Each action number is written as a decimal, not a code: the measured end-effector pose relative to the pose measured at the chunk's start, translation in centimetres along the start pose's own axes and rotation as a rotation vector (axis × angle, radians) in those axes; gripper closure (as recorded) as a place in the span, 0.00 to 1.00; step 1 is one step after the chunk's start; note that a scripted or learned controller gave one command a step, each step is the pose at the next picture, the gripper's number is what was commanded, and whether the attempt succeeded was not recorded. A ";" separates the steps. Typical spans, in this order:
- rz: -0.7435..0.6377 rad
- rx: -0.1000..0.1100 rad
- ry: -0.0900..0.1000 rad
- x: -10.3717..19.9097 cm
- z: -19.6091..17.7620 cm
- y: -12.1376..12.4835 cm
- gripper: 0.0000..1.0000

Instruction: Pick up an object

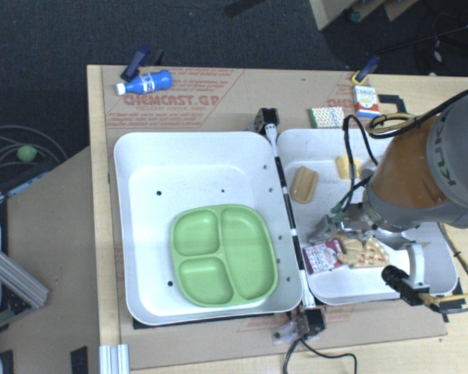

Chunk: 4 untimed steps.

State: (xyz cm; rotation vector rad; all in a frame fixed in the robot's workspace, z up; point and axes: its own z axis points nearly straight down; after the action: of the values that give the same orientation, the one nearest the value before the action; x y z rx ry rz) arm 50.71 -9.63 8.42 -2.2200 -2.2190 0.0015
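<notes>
From the fixed overhead camera, the arm (421, 170) reaches in from the right and bends down over the right bin (320, 283). Its gripper (349, 226) sits low above a cluster of flat packets (345, 252) near the bin's near edge; how it stands is hidden under the wrist, so I cannot tell whether it has hold of anything. A tan block (303, 184) lies further back by the bin's left wall, apart from the gripper. The left bin (140, 162) holds a green divided tray (222, 254). A blue bottle (147, 82) lies on the bench (210, 92) at the far left.
</notes>
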 end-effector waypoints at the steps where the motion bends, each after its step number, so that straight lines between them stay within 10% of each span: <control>1: 0.000 -0.004 -0.002 -2.3 -0.1 4.3 0.00; 2: 0.009 0.028 -0.004 -1.0 -0.5 14.2 0.00; 3: 0.000 -0.004 -0.003 -4.8 -0.1 15.9 0.00; 4: 0.000 -0.002 -0.002 -8.3 -4.3 10.9 0.00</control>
State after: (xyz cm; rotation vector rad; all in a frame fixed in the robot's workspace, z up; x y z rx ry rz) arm 61.59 -17.91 12.71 -2.2227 -2.2207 0.0011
